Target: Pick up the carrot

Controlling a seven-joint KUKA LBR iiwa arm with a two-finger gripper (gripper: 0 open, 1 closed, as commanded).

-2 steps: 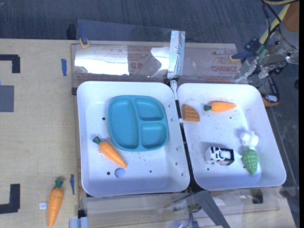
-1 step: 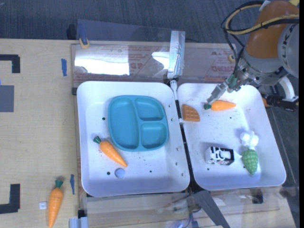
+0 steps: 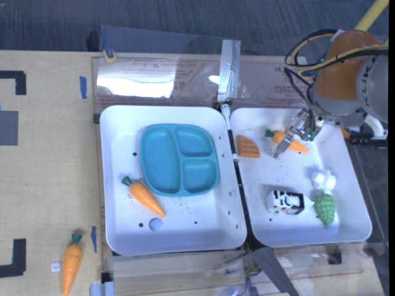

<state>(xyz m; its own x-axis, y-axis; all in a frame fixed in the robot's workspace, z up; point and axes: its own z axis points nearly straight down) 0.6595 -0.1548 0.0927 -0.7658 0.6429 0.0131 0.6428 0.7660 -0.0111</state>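
A small orange carrot (image 3: 297,145) with a green top lies in the upper part of the right bin (image 3: 355,227). My gripper (image 3: 290,139) reaches down from the right and sits right over the carrot's middle, so orange shows on both sides of it. A bigger carrot (image 3: 147,198) lies in the left bin (image 3: 117,227), just below and to the left of the blue divided plate (image 3: 180,159). A third carrot (image 3: 72,262) lies on the bench outside the bins, at the lower left.
The right bin also holds an orange waffle-like wedge (image 3: 247,147), a black-and-white toy (image 3: 287,201), a white lump (image 3: 323,180) and a green bumpy toy (image 3: 325,208). A small pale disc (image 3: 155,225) lies in the left bin. A clear panel (image 3: 160,73) stands behind the bins.
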